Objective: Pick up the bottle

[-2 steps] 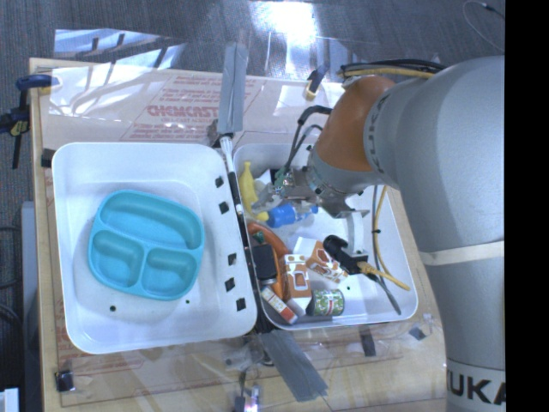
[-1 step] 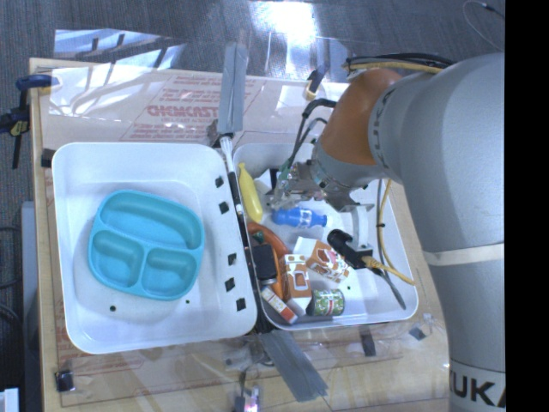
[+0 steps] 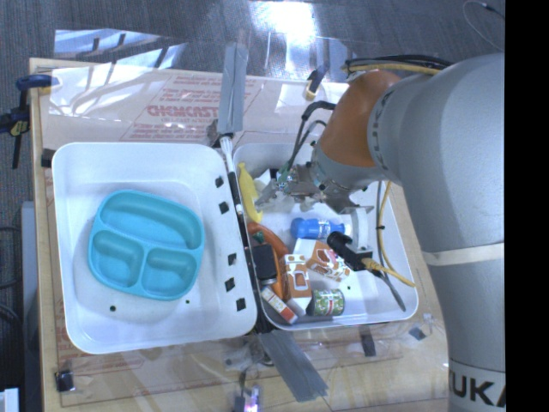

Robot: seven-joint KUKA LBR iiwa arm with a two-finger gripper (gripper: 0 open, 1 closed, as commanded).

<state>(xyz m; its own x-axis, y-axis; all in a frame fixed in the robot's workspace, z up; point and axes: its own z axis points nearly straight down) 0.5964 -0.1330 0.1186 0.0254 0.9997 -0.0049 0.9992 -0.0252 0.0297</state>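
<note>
The bottle (image 3: 311,227) is small and blue with a paler cap end, and it lies on its side in the middle of the right bin (image 3: 405,292). My gripper (image 3: 286,184) hangs over the far part of that bin, just above and left of the bottle, apart from it. Nothing shows between the gripper and the bottle. The grey arm with its orange band covers the bin's right side.
Along the right bin's left wall lie a yellow thing (image 3: 247,192), an orange thing (image 3: 268,235) and a black thing (image 3: 264,265). Near the front sit a brown-and-white packet (image 3: 310,265), a green can (image 3: 326,303) and a red-and-white box (image 3: 280,304). A blue divided plate (image 3: 146,244) sits in the left bin (image 3: 70,172).
</note>
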